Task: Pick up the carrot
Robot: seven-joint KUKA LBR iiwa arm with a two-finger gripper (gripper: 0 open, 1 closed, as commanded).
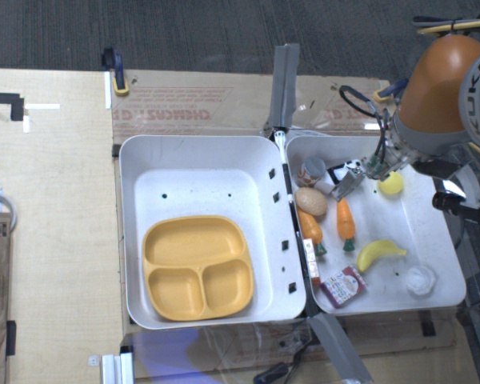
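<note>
Bench bears two white bins; right bin crowded. Gripper low over its middle, finger spread unreadable. Carrot just below tip, lying lengthwise, green end toward the front. Second orange piece and egg just left, banana near. Best approach: centre over orange body, straddle narrow width, avoid neighbours.

Bright, even light — soft shadows
</note>
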